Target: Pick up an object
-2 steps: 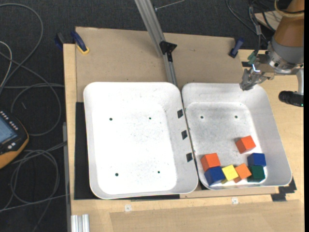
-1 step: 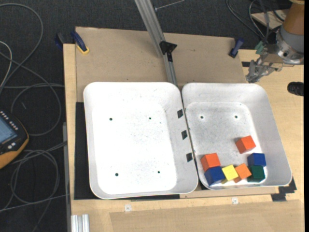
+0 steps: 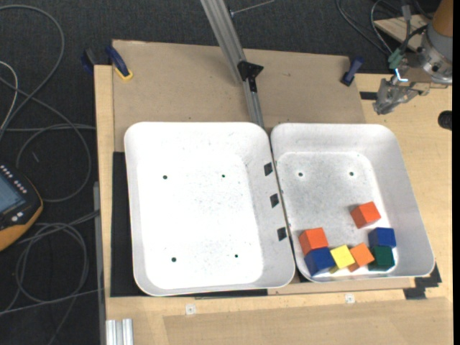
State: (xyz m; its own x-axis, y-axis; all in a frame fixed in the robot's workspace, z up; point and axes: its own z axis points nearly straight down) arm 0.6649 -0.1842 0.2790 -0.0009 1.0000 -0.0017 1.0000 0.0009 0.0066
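Small blocks lie in the right bin (image 3: 402, 171), grouped in its near right corner. An orange block (image 3: 366, 214) sits alone, slightly farther back. Along the front wall are another orange block (image 3: 313, 239), a blue block (image 3: 320, 260), a yellow block (image 3: 343, 256), a small orange block (image 3: 361, 254), a blue block (image 3: 382, 236) and a green block (image 3: 383, 257). My gripper (image 3: 386, 100) hangs above the bench beyond the right bin's far right corner, well away from the blocks. Nothing shows between its fingers.
The left bin (image 3: 144, 192) stands beside the right one. A slanted metal pole (image 3: 230, 42) crosses the back of the bench and ends near the bins' shared far corner. Blue clamps (image 3: 119, 62) sit at the bench's back edge. Cables lie on the floor at left.
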